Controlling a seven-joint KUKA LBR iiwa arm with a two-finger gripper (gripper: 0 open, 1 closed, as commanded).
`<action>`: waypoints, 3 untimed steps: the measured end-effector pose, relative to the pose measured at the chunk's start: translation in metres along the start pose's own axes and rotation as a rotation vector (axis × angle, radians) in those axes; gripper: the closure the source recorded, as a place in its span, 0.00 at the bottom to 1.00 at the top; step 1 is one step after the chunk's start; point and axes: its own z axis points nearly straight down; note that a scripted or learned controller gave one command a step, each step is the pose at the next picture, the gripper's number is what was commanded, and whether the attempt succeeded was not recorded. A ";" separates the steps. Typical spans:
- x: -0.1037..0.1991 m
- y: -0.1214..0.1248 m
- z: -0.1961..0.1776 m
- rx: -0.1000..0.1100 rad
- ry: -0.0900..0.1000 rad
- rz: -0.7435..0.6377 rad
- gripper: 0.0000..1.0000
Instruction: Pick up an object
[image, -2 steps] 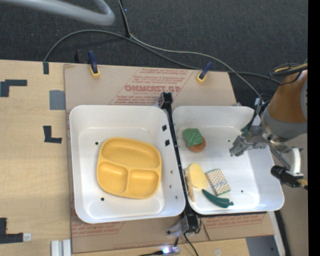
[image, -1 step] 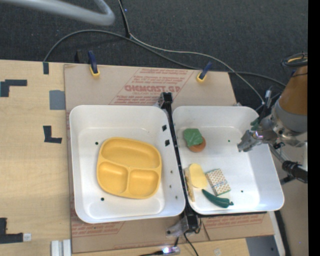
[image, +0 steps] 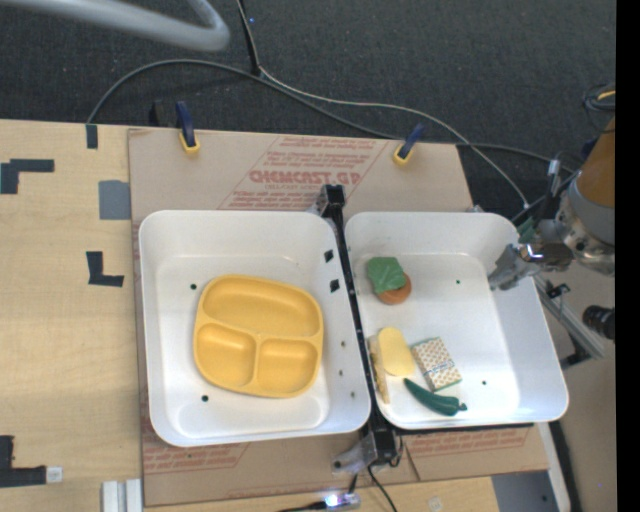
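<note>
- Objects for picking are lying in your right bin (image: 520, 330): a green-topped orange piece (image: 388, 280), a yellow piece (image: 394, 353), a patterned block (image: 437, 362), a green pod (image: 436, 399).
- Your end effector (image: 508, 266) is hovering at that bin's right rim; you cannot tell its finger state.
- A yellow divided plate (image: 260, 335) is sitting in the left bin (image: 165, 300).

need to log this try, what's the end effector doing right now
end effector: over the right bin's right edge, nothing seen in it; open or closed cannot be told

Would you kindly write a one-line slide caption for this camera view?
Arm's tool at the right bin's rim; a yellow tray sits in the left bin.
</note>
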 end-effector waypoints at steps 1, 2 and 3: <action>0.053 0.015 0.004 0.004 0.001 -0.003 1.00; 0.100 0.023 0.015 0.005 0.001 -0.003 1.00; 0.148 0.025 0.027 0.006 0.002 -0.004 1.00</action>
